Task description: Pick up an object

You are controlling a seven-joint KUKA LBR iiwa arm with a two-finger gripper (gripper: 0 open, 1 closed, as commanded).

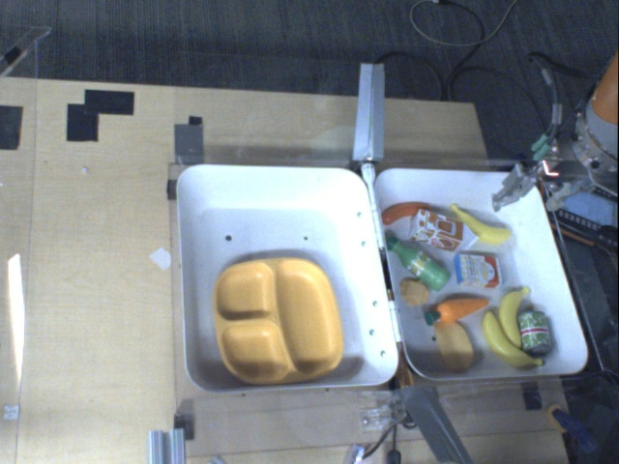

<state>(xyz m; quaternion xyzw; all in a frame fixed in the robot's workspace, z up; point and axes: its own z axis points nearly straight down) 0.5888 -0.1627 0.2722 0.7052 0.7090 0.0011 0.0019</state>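
right bin | bananas, carrot, green bottle, small cartons, can | all lying flat, close together

The grey arm with its orange band reaches in from the right. Its two-finger gripper hangs over the right bin's far right corner.

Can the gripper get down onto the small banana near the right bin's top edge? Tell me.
Probably yes. The gripper hangs just right of the small banana, which lies bare on top; only the carton crowds its left end.
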